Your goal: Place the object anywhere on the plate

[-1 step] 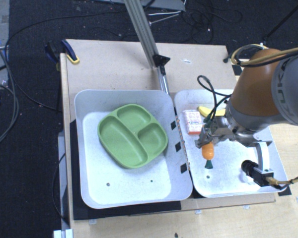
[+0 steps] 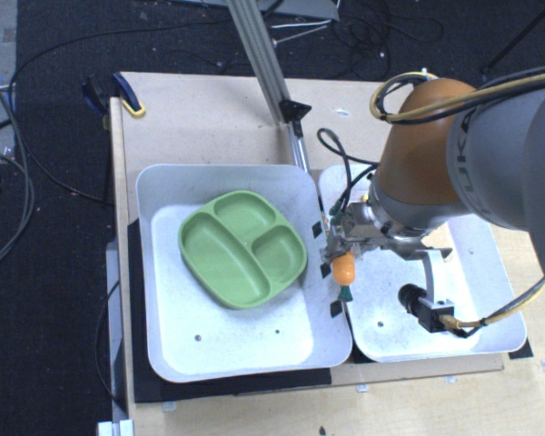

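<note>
Roundish orange object [image 2: 343, 269], axis unclear

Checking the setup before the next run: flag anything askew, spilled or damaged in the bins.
Nothing spilled or broken. The green plate sits tilted at an angle in the left bin, not square to its walls. A small orange object is at the gripper, over the bins' shared edge.

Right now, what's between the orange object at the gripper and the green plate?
In the camera view, between the orange object and the green plate lie a strip of the left bin's white floor and the two bins' adjoining rims; nothing else.
</note>
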### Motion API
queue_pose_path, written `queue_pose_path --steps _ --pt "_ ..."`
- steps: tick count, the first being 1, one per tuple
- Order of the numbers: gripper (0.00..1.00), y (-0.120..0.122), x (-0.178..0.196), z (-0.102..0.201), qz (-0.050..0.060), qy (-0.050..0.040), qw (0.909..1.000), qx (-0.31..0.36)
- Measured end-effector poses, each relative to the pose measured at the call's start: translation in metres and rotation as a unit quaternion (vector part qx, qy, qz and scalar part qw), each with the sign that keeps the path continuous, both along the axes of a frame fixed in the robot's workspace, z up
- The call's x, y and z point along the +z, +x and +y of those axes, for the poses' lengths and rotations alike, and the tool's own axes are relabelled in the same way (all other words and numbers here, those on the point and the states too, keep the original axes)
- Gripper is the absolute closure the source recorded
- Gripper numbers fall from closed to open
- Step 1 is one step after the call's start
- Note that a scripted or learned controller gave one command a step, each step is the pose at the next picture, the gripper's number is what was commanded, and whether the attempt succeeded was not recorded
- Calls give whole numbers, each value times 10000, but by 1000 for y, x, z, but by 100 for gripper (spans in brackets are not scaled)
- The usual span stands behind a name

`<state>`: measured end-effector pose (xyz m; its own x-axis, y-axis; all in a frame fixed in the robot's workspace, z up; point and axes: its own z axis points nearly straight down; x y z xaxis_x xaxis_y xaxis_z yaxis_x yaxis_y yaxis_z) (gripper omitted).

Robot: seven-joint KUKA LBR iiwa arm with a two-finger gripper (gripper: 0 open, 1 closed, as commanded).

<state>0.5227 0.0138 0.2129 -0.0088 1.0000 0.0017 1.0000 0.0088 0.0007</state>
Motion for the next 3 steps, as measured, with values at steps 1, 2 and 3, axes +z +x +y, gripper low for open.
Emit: queue_pose_path --steps 1,2,3 --pt "100 3 17 53 -4 -1 10000 -7" --pt "100 11 8 103 1 -6 10000 -4" --pt "0 11 9 100 6 -11 10000 -31"
